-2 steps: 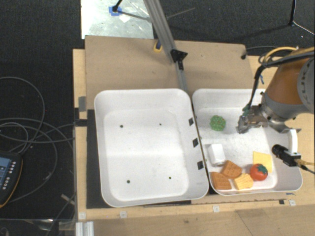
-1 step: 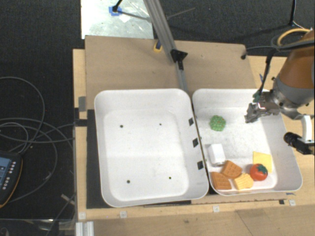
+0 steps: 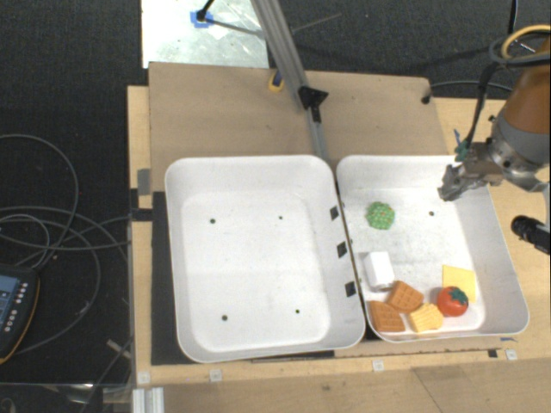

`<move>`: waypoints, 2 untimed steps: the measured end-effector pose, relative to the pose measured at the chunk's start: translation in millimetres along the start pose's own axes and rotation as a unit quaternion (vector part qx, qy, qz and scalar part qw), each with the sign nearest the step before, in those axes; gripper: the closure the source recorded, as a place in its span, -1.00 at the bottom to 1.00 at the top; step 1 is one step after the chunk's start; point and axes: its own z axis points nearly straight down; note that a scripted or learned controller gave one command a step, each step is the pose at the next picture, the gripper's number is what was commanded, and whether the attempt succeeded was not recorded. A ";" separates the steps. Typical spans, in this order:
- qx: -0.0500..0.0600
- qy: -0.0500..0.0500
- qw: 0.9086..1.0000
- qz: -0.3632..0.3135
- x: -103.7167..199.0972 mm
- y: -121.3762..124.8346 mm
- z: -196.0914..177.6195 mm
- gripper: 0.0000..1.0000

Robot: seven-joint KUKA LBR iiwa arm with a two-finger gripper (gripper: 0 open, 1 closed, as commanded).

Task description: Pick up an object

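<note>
Nearest me, along the front lip of the right bin (image 3: 513,304), I log a tight cluster: a red tomato-like piece (image 3: 453,300) with a green top, a yellow wedge (image 3: 459,279) just behind it, a pale yellow square (image 3: 425,318), and two orange waffle-textured pieces (image 3: 387,317) (image 3: 405,297) touching each other. A white block (image 3: 378,269) sits just behind those, close to the divider side of the bin. What these small items really are I can't settle at this resolution; I go by colour and outline.

Further back, alone on the bin floor, lies a green knobbly ball (image 3: 380,216), well apart from the front cluster. The left bin (image 3: 250,256) beside it shows a few dark dots on its floor. Both bins rest on the desk (image 3: 370,110).

Beyond the green ball and toward the right, the jaws (image 3: 451,184) hang over the back right part of the right bin, near its rim. They appear as a dark grey blur; I cannot tell how far apart they stand, and I see nothing between them. The arm (image 3: 527,127) behind them is cut off by the frame edge, with cables looping above it.

Relative to the jaws, the green ball lies left and a little nearer me, clearly apart from them. The front cluster is far nearer me, well apart.

At the far end, a grey pole (image 3: 284,41) slants across the desk's back edge.
</note>
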 end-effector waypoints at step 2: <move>0.003 0.002 1.000 -0.002 48.6 -19.8 -51.7 1.00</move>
